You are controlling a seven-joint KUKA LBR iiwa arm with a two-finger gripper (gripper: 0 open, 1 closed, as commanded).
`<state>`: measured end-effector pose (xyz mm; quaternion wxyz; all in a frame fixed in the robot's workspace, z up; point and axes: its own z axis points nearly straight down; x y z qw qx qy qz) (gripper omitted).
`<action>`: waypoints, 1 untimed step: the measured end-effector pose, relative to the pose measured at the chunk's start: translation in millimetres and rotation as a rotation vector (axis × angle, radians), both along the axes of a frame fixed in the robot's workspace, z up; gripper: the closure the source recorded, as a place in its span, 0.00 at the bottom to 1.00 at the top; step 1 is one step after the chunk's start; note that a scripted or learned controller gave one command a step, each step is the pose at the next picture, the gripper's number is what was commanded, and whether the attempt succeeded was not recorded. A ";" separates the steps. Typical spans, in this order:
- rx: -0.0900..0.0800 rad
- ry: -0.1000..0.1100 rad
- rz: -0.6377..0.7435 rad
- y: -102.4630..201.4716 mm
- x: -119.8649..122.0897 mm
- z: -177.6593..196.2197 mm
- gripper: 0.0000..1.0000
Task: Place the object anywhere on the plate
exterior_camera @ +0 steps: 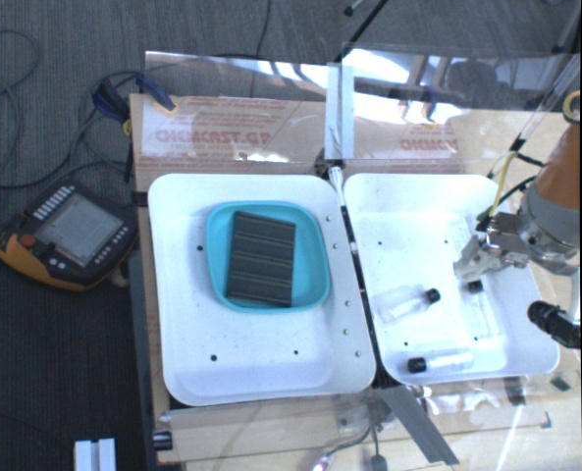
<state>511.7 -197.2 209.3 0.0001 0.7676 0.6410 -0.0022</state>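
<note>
Teal plate point(315, 263) already carries a dark block point(262, 258); my gripper point(482, 263), jaw state unclear, hovers above clear vials point(408, 302).

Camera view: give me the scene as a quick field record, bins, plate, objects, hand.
left bin: holds a teal plate
on plate: dark ribbed block, lying flat, within the rim
right bin: three clear vials with black caps
vial 1: near bin centre, cap toward the right
vial 2: near front edge, cap toward the left
vial 3: right side, just below the hand
hand: over right bin's right side, above vial 3; grip state unclear
arm: enters from the right
</note>
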 end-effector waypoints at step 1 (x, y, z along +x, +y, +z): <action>0.000 0.000 0.000 0.0 0.0 0.0 0.00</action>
